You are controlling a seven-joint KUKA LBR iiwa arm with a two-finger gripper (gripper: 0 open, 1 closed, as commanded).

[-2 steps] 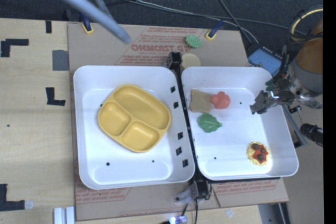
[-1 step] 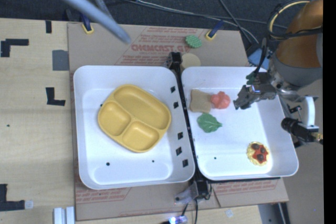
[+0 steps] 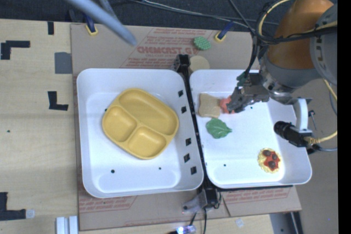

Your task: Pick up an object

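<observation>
Gripper [image 3: 235, 104] low in right bin [image 3: 285, 175], jaw state impossible to tell, tip at red piece [image 3: 225, 104] beside tan block [image 3: 208, 106]. Green leaf [image 3: 218, 129] just below; small tart [image 3: 269, 160] lower right. Yellow divided tray [image 3: 140, 123] in left bin [image 3: 93, 172], long axis running upper left to lower right.

You have a wooden bench [image 3: 33, 134] with black marks on its left part. A cardboard sheet [image 3: 159, 49] with red print lies flat on it, and both white bins sit on that sheet, touching along their inner walls. The left bin [image 3: 90, 172] is on your left side of the view, the right bin [image 3: 290, 175] beside it. On the cardboard behind the bins you can see a small green piece [image 3: 202, 43] and, just beside it, a pale round piece [image 3: 199, 62] at the right bin's back rim.
</observation>
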